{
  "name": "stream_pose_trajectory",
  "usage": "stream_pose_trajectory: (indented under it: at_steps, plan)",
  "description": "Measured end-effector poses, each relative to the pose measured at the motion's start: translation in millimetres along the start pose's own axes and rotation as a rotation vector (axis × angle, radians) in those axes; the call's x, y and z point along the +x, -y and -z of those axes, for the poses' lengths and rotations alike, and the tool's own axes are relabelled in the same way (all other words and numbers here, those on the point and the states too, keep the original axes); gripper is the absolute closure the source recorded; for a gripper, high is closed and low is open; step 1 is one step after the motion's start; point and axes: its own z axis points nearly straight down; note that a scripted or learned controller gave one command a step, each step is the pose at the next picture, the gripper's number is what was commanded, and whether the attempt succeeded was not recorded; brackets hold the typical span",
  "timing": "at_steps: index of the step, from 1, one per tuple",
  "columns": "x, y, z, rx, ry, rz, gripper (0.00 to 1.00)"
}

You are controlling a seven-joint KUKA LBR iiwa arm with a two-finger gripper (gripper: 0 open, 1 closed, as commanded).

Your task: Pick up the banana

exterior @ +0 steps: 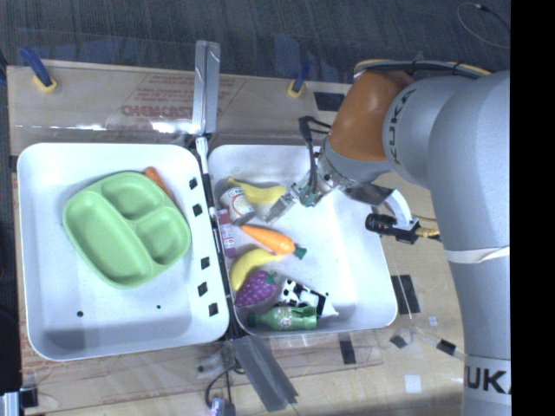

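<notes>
Banana [257, 192] lies at the far side of the right bin [364, 297], toward 11 o'clock from the bin's middle, with its long axis running roughly from 9 to 3 o'clock.

Nearest the camera, at the right bin's 6 to 7 o'clock edge, a green bottle [288, 319] lies on its side. A black-and-white patterned item [305, 295] sits just beyond it, toward 1 o'clock, touching it or nearly so. At 10 o'clock from the bottle is a bunch of purple grapes [257, 289], and a second yellow, banana-like fruit [245, 263] curves around the far side of the grapes, touching them. Further back, an orange carrot [269, 238] lies across the bin, its green stub pointing to 4 o'clock. Beyond it, against the bin's 9 o'clock wall, stands a small can [236, 203] with a red label, just beside the banana at its 7 o'clock.

The gripper [306, 193] is at the banana's 3 o'clock end, at or just beside its tip; whether the jaws are open or closed cannot be told, and no fruit is seen between them. The grey arm [451, 137] with its orange band [364, 120] extends away to 2 o'clock.

In the left bin [52, 319], a green divided plate [126, 226] lies tilted toward 10 o'clock, with a small orange item [156, 178] at its 1 o'clock rim.
</notes>
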Motion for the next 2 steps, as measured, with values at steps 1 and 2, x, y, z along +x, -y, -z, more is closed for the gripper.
stream_pose_trajectory:
  at_steps: [1,2]
  plan:
    - [12.1,-48.6,-3.9,-0.002,0.004,0.319,0.0]
    - [12.1,-48.6,-4.0,-0.002,0.004,0.319,0.0]
